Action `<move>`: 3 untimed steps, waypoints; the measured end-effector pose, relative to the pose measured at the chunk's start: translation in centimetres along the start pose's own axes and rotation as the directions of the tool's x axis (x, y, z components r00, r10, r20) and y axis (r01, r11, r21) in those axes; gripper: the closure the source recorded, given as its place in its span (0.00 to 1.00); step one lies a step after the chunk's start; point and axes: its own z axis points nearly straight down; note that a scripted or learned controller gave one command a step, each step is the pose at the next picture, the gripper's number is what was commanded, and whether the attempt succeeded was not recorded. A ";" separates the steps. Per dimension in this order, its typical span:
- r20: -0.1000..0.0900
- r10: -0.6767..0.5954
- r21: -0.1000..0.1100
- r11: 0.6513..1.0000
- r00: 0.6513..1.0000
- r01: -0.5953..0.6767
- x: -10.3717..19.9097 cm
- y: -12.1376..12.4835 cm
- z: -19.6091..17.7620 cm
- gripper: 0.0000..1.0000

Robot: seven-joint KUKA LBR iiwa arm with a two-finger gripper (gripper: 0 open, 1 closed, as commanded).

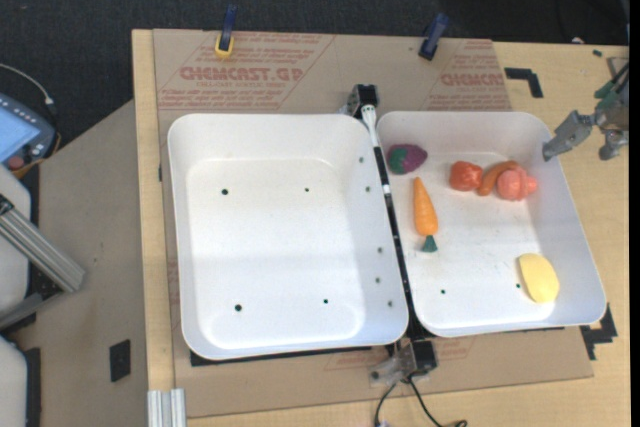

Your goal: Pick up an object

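We saw the worktop (pixel 300 65), covered with brown cardboard, carrying two shallow white bins side by side. The left bin (pixel 200 245) was the bigger one in the view. The right bin (pixel 480 310) held all the small objects. At the right edge of the view, just outside the far right corner of the right bin, stood the hand (pixel 590 140), with its two grey fingers spread apart and nothing between them. Inside the right bin, an orange carrot (pixel 425 207) lay near the left wall, pointing away from us. A yellow lemon-like object (pixel 538 277) rested near the right front corner. A cluster of red and orange pieces (pixel 490 179) lay close to the far wall, near the hand but not touching it. A small purple object (pixel 406 157) sat in the far left corner
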 end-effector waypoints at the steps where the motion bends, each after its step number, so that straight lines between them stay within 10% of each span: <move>1: 0.002 -0.001 -0.004 1.000 1.000 0.001 0.0 0.1 -1.1 1.00; 3: -0.003 0.001 0.005 1.000 1.000 -0.001 -0.1 -9.4 5.3 1.00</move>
